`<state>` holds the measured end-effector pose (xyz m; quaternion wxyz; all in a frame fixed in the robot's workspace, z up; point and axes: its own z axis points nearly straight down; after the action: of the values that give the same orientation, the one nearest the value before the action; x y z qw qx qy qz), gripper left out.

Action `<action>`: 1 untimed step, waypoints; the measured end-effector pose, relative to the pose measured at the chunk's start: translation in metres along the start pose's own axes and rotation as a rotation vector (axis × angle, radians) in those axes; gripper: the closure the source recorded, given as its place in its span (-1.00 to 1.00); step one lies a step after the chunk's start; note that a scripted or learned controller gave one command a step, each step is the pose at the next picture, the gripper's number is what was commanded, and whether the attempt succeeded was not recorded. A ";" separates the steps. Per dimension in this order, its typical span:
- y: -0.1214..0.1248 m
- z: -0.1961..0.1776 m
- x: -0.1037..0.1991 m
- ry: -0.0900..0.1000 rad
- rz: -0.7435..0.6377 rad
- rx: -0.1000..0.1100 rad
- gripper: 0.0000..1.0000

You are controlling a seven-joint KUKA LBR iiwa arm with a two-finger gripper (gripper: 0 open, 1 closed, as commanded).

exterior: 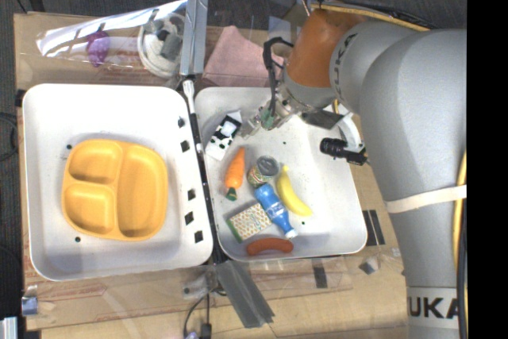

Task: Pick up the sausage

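The reddish-brown sausage (269, 247) is seen lying flat against the near wall of the right-hand shallow white bin (349, 226), just below a green-edged checked packet (248, 221) and a blue bottle (275, 210). The gripper (266, 120) is found at the far end of that bin, well apart from the sausage; how far it is opened cannot be told.

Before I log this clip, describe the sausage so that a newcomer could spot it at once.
Take the right-hand bin of the two white ones, the one crowded with toy food. The sausage lies flat along its near edge, just below the blue bottle and the checked packet. It is the only reddish-brown, rounded stick there; the carrot is brighter orange, pointed and farther back.
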<state>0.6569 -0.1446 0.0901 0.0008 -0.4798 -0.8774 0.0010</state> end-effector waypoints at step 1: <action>0.000 0.000 0.000 0.000 0.000 0.000 -1.00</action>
<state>0.6570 -0.1446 0.0901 0.0008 -0.4799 -0.8773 0.0008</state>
